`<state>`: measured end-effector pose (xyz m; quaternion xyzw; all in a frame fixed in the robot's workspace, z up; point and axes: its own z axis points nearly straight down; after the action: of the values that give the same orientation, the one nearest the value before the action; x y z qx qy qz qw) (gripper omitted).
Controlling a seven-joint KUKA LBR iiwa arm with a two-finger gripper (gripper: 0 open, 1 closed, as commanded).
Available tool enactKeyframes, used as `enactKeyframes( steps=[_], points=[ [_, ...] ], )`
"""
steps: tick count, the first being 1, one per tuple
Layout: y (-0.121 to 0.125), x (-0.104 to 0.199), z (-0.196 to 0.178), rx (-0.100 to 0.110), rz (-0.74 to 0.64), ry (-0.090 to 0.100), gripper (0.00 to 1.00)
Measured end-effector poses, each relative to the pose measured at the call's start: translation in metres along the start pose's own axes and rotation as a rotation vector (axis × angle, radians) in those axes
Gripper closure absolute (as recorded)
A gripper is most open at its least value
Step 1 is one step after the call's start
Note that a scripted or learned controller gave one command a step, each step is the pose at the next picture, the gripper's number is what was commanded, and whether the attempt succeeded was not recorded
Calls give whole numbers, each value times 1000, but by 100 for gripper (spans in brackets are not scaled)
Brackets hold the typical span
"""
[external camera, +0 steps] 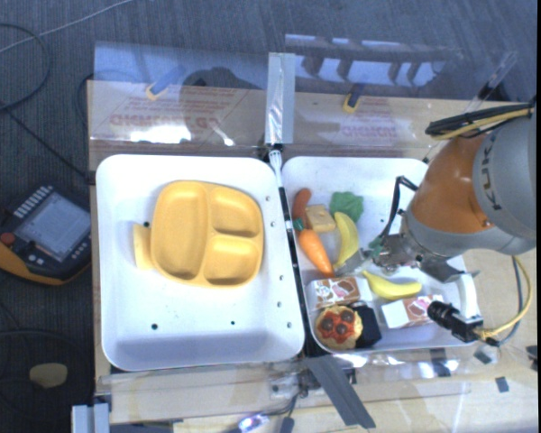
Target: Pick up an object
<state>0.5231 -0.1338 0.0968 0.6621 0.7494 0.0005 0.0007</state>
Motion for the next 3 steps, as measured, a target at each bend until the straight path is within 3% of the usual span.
enactKeyframes(
  steps=[1, 2, 3],
  points=[
    [0, 0, -8, 1, 1, 1, 100],
    [-27, -9, 0, -4, -102, -3, 100],
    [14, 62, -86, 4, 65, -1, 100]
  ],
)
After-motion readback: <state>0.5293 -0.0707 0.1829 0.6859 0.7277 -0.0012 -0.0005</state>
